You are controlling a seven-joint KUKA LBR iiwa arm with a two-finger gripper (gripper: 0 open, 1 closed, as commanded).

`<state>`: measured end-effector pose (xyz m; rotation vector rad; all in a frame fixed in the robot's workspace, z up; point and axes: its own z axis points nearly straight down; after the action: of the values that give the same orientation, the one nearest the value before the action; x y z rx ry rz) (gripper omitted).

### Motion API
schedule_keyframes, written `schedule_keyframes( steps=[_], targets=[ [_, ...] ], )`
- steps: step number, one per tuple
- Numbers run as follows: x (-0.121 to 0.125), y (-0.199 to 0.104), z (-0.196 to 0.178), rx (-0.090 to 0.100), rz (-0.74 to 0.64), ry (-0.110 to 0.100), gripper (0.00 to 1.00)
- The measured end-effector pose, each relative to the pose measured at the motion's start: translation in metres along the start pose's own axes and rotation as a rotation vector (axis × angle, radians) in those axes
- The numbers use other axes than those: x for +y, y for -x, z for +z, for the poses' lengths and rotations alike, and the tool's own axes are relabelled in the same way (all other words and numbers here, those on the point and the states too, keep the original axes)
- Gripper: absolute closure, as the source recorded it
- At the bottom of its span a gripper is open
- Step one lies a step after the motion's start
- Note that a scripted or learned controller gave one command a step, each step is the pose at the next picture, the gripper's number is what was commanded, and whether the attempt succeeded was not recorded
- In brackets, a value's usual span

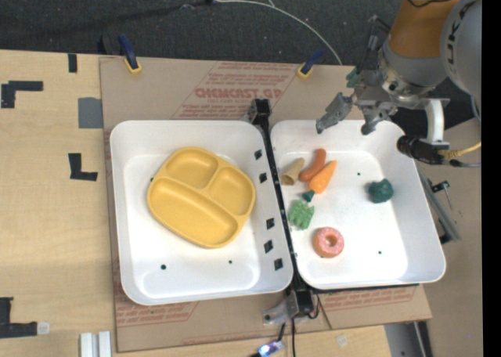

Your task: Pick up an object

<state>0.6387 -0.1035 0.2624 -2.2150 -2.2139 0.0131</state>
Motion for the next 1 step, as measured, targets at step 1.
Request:
schedule_keyframes(
  steps=[1],
  targets=[
    [0.0019,-0.0002,-0.0066,-0.001,-0.002,0.011,0.00]
  ],
)
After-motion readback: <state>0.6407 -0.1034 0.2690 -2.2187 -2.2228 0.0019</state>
